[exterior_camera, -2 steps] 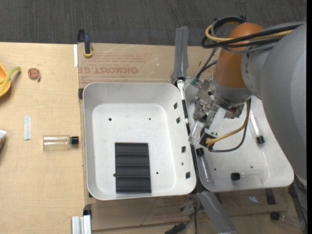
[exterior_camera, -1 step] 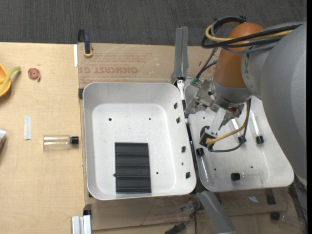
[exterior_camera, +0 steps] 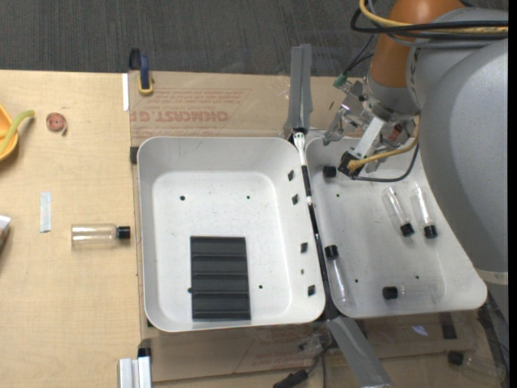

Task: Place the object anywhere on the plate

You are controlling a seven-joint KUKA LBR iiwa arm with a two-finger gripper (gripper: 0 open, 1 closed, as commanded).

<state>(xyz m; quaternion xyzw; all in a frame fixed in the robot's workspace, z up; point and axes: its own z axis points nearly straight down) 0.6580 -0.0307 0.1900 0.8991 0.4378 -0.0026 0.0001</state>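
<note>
Ribs run across the dark plate (exterior_camera: 219,278), which lies flat in the left bin (exterior_camera: 161,217), close to that bin's near wall and with nothing on it. Across the divide, in the right bin (exterior_camera: 452,289), a small black-capped piece (exterior_camera: 390,293) sits near the front wall, and a clear vial (exterior_camera: 334,272) lies along the wall next to the left bin. Farther back, two more clear vials lie side by side with their black caps pointing toward me: the left vial (exterior_camera: 397,210) and the right vial (exterior_camera: 422,208), near each other but not touching. Beyond them the tool (exterior_camera: 355,153) hangs low over the far left corner of the right bin, just beside a small black object (exterior_camera: 329,170) on the bin floor; from where I stand I cannot tell whether it is clenched or released, and I see nothing held in it. The grey arm (exterior_camera: 468,136) fills the right side. Out on the bench (exterior_camera: 65,314), left of the bins, another capped vial (exterior_camera: 97,233) lies on its side, with a white strip (exterior_camera: 45,212) just beyond it and a red disc (exterior_camera: 55,121) farther back.
</note>
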